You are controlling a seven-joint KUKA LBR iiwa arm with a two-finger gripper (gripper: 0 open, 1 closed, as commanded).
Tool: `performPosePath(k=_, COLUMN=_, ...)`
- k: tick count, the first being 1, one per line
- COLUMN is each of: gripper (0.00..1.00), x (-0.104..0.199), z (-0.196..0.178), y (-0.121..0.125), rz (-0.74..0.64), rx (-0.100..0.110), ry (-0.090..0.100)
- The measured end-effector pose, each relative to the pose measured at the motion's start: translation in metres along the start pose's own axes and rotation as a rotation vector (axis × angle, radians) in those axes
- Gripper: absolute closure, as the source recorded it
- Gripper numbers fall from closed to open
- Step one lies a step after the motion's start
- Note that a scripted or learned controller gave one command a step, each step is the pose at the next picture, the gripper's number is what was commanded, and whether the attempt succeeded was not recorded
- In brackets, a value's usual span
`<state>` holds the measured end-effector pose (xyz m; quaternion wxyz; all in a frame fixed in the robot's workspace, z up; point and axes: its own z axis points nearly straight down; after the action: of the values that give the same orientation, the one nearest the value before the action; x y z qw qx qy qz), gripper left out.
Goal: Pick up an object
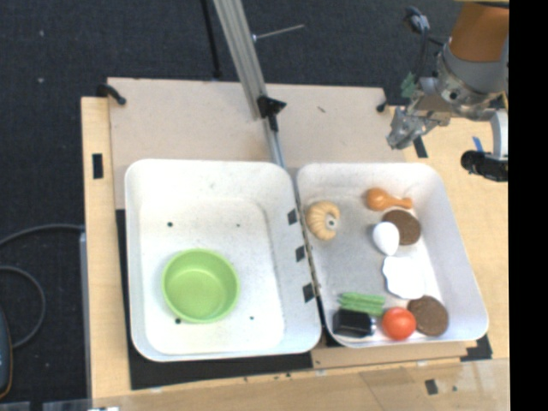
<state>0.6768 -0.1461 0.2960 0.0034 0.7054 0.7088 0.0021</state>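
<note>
a grey arm with an orange band reaches in from the upper right, and its gripper [404, 135] hangs above the surface [342, 110] just beyond the far rim of the right bin [458, 229]. whether it is open or closed cannot be told at this size, and nothing shows in its grasp.

the right bin, shallow white plastic with rounded corners, holds the objects. a ridged tan shell shape [324, 219] lies near its left wall. an orange gourd [383, 199] lies at the far side, with a smooth white egg [386, 237] touching a brown disc [406, 227] below it. a flat white piece [406, 276] lies nearer, then a second brown disc [430, 315], a glossy red tomato [397, 324], a green pod [361, 300] and a black block [352, 322].

the left bin [145, 229] holds a round lime-green bowl [200, 285]. a slanted metal rail [244, 54] rises between the bins.
</note>
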Motion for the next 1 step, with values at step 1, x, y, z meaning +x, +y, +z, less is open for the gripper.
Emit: performPosePath(k=1, gripper=1.00, x=0.0465, z=0.0104, y=-0.0309, rz=0.000, rx=0.008, ry=0.001)
